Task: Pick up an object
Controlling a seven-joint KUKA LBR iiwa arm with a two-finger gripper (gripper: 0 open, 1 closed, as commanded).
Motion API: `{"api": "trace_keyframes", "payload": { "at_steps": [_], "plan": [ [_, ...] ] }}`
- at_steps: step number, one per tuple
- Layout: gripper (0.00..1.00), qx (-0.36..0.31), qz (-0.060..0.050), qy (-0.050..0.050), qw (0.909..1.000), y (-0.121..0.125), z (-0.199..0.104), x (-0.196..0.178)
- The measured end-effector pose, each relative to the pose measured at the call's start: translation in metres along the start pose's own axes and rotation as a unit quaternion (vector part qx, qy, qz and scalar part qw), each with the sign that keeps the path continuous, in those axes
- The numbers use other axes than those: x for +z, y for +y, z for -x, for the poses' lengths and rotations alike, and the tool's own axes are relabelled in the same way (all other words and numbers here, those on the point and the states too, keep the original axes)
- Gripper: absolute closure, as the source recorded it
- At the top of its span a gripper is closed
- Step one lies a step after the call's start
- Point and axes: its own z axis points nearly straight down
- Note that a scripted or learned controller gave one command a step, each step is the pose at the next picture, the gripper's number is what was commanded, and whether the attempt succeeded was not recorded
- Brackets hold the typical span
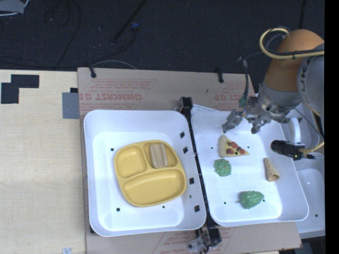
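**Spread pincer above the right bin, pizza slice just beneath it**

Camera view: The pincer hangs at the far end of the right bin. Its two fingers are spread apart and nothing sits between them. The grey arm with its orange band reaches in behind it from the view's right.

Nearest to the pincer is the pizza slice, which lies flat on the bin floor just on the camera's side of the fingertips and apart from them. Its point is turned toward the view's right.

Further from the pincer, past the slice, is a small knobbly green piece. It is close to the slice but does not touch it.

Toward the view's right of the pincer and nearer the camera lies a tan cone, standing clear of the other pieces.

Furthest from the pincer in this bin is a larger green leafy piece, near the bin's front edge.

Well away from the pincer, toward the view's left and across the divider between the bins, is the left bin. It holds a yellow divided plate. A pale tan block rests in the plate's small compartment, the one on the side closest to the pincer.

Both bins stand on a brown cardboard sheet.
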Motion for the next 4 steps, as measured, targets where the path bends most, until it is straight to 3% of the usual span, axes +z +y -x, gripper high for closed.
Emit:
{"api": "trace_keyframes", "payload": {
  "at_steps": [1,3,4],
  "plan": [
    [0.00,-0.001,0.007,-0.001,1.0000,0.003,0.000,-0.008],
    [0.00,0.000,0.005,-0.001,1.0000,-0.005,-0.002,0.092],
    [1.00,0.000,0.006,-0.001,1.0000,-0.004,-0.002,0.078]
  ]
}}
